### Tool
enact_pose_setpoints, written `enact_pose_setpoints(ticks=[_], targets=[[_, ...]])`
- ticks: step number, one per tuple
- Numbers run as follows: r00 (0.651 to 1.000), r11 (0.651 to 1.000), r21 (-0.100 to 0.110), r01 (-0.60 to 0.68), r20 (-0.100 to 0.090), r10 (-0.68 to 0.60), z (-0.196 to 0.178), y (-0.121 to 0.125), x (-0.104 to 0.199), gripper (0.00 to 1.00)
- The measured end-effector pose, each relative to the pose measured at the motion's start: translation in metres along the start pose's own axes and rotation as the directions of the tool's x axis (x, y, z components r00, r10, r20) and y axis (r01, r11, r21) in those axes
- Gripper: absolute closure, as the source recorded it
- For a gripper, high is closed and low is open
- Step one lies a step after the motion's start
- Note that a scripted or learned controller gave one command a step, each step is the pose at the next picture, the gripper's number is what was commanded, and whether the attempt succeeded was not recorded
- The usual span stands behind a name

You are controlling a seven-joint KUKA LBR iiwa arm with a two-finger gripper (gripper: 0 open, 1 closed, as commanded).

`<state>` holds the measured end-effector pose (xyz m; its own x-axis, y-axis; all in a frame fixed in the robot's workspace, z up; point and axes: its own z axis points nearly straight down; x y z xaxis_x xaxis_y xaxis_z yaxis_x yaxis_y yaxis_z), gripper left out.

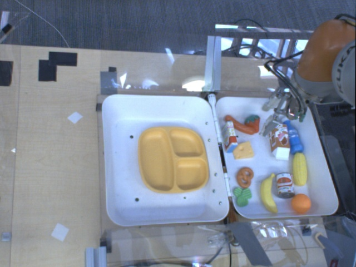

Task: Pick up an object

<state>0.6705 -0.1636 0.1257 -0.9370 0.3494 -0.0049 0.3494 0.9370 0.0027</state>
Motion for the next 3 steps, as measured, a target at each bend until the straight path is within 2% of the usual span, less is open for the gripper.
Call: enact_pose_setpoints(ticks=[1,2,3], targets=[[0.998,0.998,-0.003,-0.060,0.006,0.060,0.037,0.059,0.050,0.00],[0.998,0.998,-0.006,-0.055,0.021,0.055,0.022,0.060,0.046,1.00],[0.973,0.973,0.001,0.232,0.010,-0.232,-0.069,0.058,0.028,1.00]])
